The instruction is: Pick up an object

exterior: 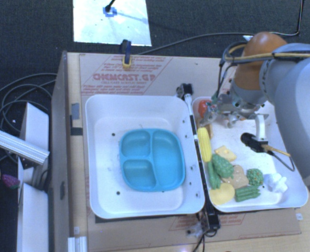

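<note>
I could not tell the gripper's [225, 112] state (wrist hid it); I aimed squarely over the red toy [201, 108].

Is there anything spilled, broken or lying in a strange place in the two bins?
Nothing stands out. The blue divided plate lies flat in the left bin, and the toy foods, such as the corn, stay inside the right bin.

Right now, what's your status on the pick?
Gripper low over the right bin's far end, near the red toy. Nothing seen held. Corn cob, broccoli and other toy food crowd the near half. Blue divided plate in left bin.
</note>
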Controlling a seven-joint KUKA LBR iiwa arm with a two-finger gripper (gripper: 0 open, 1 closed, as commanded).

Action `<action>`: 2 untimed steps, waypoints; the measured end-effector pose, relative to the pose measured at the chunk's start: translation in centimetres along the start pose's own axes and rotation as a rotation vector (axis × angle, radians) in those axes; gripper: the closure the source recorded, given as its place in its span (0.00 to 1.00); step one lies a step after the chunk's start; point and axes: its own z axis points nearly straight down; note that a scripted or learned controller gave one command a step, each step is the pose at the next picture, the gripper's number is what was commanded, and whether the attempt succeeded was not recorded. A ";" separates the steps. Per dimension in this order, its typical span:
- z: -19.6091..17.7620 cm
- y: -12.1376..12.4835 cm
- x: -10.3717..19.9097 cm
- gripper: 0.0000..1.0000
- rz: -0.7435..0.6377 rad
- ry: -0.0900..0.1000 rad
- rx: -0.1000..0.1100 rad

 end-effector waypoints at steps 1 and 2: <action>0.1 0.0 -0.6 0.00 0.002 0.006 0.000; 0.1 0.0 -0.4 0.00 0.002 -0.001 -0.002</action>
